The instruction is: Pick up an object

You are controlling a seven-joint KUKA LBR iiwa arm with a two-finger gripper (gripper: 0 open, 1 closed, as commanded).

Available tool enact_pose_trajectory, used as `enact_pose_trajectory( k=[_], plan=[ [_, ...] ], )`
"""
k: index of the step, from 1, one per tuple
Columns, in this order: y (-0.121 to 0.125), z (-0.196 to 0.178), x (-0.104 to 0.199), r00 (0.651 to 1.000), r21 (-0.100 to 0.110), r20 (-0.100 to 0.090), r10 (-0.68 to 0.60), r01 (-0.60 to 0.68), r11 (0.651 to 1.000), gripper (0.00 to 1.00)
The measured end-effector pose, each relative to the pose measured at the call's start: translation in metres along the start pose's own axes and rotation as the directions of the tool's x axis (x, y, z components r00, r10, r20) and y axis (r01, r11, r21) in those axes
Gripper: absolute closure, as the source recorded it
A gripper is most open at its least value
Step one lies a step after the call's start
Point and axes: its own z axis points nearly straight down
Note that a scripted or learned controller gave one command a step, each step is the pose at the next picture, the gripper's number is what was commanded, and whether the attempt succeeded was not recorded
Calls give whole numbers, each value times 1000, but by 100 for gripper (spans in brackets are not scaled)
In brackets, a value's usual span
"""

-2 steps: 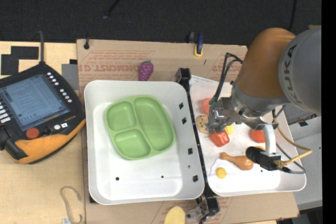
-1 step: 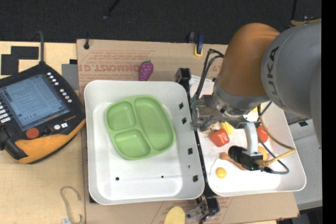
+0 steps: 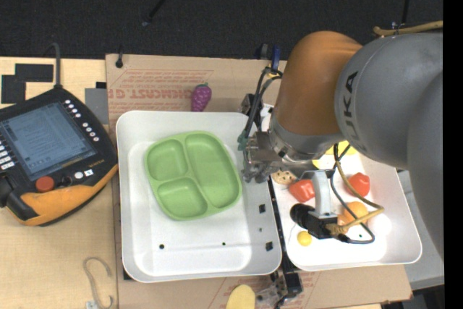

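standing by the bench, i see the green plate (image 3: 192, 174), a three-section one, lying flat in its bin (image 3: 145, 250), w/ nothing else loose in there. the gripper (image 3: 253, 159) sits low at the plate's rim on the side toward the arm (image 3: 318, 94), just about over the line where this bin meets the other bin (image 3: 394, 242). the wrist blocks the view, so i can't tell whether the gripper is open or closed, and nothing visibly hangs in it.

past the plate on the arm's side are the small objs: a tan round piece (image 3: 282, 176) nearest the plate, a red piece (image 3: 302, 190) just beyond that, then an orange piece (image 3: 352, 212) and a second red one farther off. a small yellow piece (image 3: 304, 238) lies toward the front. a purple thing (image 3: 201, 96) sits outside the bin behind the plate (prob out of play). a teach pendant (image 3: 51, 145) rests well off the plate's far side.

my read: it's in the approach/descend step, nothing lifted yet. which obj it's after is unclear, the plate rim or the tan round piece seem likeliest. to do it well i'd commit to one. for the rim, straddle the edge squarely and go deep enough that the plate doesn't just tip. for the tan piece, shift away from the plate so the bin walls aren't pinched, centre over it, then close and lift straight up, slowly.
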Motion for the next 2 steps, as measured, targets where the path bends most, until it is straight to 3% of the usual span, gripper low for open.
enact_pose_trajectory(
  k=[1,2],
  plan=[
    [6,4,-9,1000,0,3,4,-4,1000,100],
    [-7,9,-10,1000,3,2,10,-10,1000,100]
  ],
)
